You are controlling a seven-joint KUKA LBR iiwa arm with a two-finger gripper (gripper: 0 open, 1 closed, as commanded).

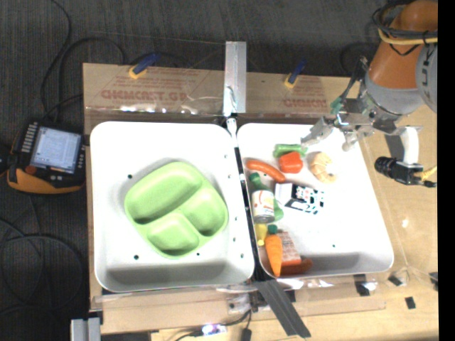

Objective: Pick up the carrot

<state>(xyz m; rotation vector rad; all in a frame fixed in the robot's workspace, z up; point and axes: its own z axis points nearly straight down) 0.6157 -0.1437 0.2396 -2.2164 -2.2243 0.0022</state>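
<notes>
I see the grey two-finger end effector (328,128) open, empty; small orange carrot (272,251) lies well below-left, near the right bin's front corner.

The carrot (273,253) lies partly hidden under a packet (288,251) at the bin's near wall.

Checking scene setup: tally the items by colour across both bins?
Green: 2, the divided plate and the pepper
Orange or red: 4, tomato, chili, carrot, packet
Beige: 1, bread roll
White: 2, can, carton
Total: 9
</notes>
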